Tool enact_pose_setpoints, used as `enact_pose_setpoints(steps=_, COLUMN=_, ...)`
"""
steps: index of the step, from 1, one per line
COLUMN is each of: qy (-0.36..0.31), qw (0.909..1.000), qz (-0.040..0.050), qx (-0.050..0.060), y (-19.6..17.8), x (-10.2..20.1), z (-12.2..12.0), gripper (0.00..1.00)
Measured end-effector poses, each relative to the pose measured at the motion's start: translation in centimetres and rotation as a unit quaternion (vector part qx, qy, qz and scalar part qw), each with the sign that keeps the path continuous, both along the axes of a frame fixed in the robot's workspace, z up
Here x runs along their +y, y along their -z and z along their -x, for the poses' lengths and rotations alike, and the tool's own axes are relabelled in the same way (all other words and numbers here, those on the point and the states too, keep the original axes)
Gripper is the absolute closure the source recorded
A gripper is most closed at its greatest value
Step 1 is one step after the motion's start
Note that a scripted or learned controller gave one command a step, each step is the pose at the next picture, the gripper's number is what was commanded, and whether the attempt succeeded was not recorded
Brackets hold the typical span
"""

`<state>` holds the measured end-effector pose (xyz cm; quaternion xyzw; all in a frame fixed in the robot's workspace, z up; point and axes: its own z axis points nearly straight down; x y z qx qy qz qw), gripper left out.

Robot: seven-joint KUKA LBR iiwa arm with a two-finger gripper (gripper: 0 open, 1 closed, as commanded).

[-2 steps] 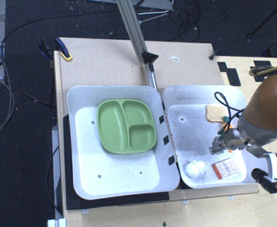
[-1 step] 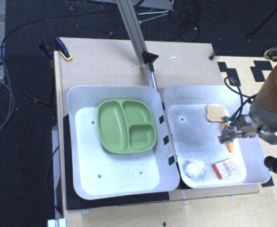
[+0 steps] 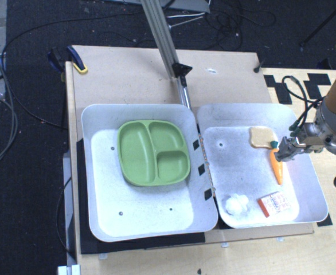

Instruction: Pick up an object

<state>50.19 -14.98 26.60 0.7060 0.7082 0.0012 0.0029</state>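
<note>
In the right bin (image 3: 225,153) lie an orange carrot-shaped piece (image 3: 278,171), a tan bread-like slice (image 3: 261,137), a white crumpled lump (image 3: 237,204) and a small red and white packet (image 3: 274,203). My gripper (image 3: 282,152) hangs at the bin's right side, right over the carrot's upper end and just right of the tan slice. Nothing is seen lifted between its fingers.
The left bin (image 3: 99,199) holds a green divided plate (image 3: 154,152). A grey metal pole (image 3: 162,33) slants in from the top toward the gap between the bins. Black clips (image 3: 201,168) line the seam between the bins. Cables lie on the dark floor around the bench.
</note>
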Motion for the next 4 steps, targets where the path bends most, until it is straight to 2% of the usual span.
enact_pose_setpoints(steps=2, qy=-0.003, qw=1.0000, qz=-0.0020, qx=0.003, y=0.4, x=11.5, z=-0.2, gripper=1.00)
enact_pose_setpoints(steps=4, qy=-0.002, qw=1.0000, qz=-0.0018, qx=0.003, y=0.1, x=22.0, z=-1.9, gripper=1.00)
